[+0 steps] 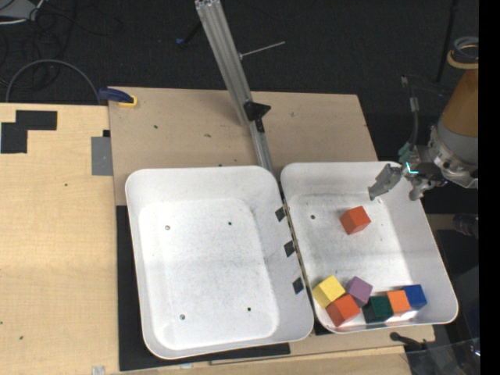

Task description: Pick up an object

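A matte red cube [355, 219] is seen alone in the right white plastic bin [437, 260]. The metal gripper [391, 180] is held just beyond it; the jaws' state cannot be told.

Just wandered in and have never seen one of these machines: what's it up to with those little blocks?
A robot arm reaches in from the right, its tool hovering over the right bin, near the bin's far edge. It is there to pick something up but is not holding anything yet. A lone red block lies just below it. More colored blocks are bunched in the bin's near corner.
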{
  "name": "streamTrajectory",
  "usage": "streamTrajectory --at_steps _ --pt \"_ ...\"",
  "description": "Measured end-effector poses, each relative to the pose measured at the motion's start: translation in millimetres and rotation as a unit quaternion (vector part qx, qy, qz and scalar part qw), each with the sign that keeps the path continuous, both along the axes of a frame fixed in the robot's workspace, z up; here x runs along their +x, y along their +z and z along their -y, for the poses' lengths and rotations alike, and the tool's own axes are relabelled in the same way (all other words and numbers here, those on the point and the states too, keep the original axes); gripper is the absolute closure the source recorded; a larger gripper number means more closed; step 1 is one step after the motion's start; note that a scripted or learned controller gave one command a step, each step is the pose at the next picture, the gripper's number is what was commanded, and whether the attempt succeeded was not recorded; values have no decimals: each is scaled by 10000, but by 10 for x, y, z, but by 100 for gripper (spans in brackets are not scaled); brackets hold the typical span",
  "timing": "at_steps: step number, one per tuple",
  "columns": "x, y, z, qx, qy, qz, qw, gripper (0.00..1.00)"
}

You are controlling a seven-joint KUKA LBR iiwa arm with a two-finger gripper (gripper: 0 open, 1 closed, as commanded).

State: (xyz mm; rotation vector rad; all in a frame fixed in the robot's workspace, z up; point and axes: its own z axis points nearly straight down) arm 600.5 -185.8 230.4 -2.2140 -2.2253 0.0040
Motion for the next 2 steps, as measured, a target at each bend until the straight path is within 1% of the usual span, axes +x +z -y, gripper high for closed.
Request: streamTrajectory --at_steps 1,2 --pt "410 -1187 -789 19 -3 -26 10000 0" --pt "414 -1039 -759 5 -13 -6 10000 100"
